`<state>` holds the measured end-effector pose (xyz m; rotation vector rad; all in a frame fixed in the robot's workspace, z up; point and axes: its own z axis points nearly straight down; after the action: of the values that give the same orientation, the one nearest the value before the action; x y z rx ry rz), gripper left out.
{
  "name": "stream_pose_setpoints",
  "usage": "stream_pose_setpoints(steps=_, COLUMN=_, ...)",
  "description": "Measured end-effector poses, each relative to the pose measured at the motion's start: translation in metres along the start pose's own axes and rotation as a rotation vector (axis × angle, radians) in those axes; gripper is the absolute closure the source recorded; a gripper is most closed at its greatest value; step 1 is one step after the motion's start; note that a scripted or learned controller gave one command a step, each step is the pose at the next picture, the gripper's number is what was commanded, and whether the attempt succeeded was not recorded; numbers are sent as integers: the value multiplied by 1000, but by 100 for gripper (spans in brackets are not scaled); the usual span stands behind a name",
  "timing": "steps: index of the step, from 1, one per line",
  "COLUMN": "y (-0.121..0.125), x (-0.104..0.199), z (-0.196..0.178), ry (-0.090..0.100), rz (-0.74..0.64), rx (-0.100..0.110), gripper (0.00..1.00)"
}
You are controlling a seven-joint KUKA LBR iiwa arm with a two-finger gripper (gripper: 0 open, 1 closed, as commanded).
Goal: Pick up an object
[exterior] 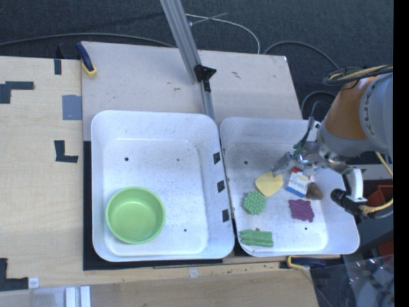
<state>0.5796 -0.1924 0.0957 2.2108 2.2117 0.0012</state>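
The right bin (255,139) holds several small objects: a yellow heart-shaped piece (269,184), a green round knobbly piece (254,202), a green ridged block (257,238), a purple piece (301,209), a white and blue carton (298,183) and a small brown item (314,190). My gripper (291,162) hangs low over the right bin, just above the yellow piece and the carton, at the end of the grey and orange arm (351,117). Nothing shows between its fingers.
The left bin (153,133) holds a green bowl (135,214) in its near left corner. A metal pole (182,27) slants over the bench behind the bins. Cables lie on the dark floor behind. A clamp (86,59) sits at the board's far left.
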Motion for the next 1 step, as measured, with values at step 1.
stream_pose_setpoints(steps=1, y=1, x=1, z=-12, ry=0, rz=-2, rx=-3, gripper=100)
